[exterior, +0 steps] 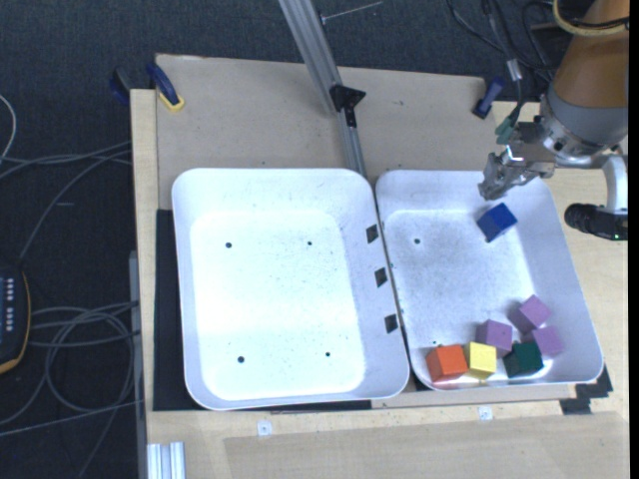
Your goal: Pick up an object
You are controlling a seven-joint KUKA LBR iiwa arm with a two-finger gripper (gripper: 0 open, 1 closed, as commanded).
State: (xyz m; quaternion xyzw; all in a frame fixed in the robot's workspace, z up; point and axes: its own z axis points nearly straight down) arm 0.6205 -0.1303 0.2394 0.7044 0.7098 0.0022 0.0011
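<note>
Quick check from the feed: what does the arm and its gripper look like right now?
The arm has an orange-tan band above a grey metallic wrist. The gripper is small, grey metal, with a green patch near its mount. Dark cables run behind the arm.

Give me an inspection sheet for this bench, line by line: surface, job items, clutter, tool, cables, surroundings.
Surface: wooden bench bearing a left white bin and a right white bin side by side.
Job's things: blue block near the right bin's far end; orange block, yellow block, green block and three purple blocks clustered in its near corner.
Clutter: blue clamps on the bench's far edge.
Grippers: tool just above the blue block; finger state unclear.
Cables: loose cables on the floor at left, more at top right.
Surroundings: dark carpet; slanted metal bar.
</note>
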